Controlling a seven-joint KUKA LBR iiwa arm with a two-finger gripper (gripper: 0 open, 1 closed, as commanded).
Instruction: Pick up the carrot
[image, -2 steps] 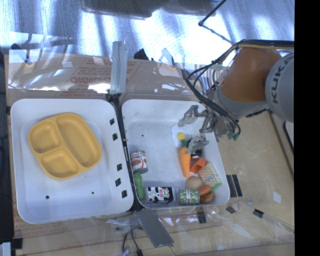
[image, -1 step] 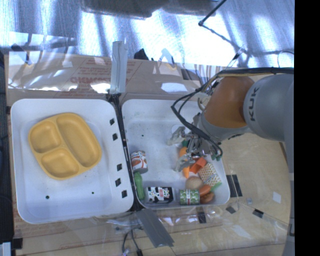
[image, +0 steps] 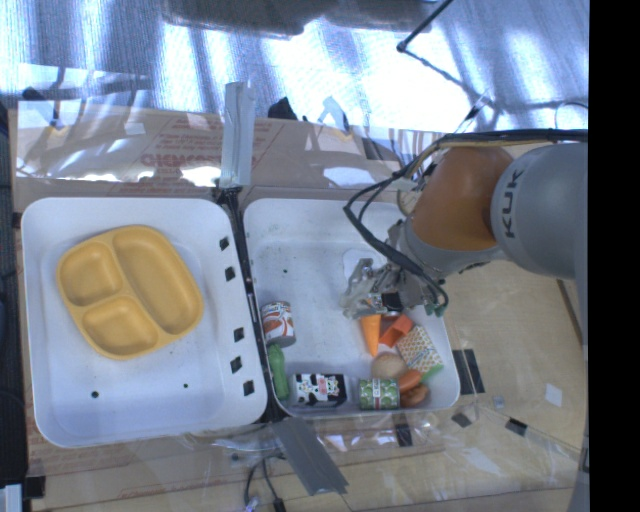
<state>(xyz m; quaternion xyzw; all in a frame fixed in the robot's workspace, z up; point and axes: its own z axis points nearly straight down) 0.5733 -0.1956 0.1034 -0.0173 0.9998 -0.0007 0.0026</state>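
Arm (image: 500, 215) reaching in from three o'clock, hovering gripper (image: 372, 292) over right bin (image: 300, 240); finger opening impossible to tell. Carrot (image: 371, 333) lying just at six o'clock of it (ungrasped, lifting remaining).

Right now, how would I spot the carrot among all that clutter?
Look in the right-hand bin, just under the end effector. The carrot is a plain orange cone pointing downward, unlike the patterned packet beside it and the tins below.
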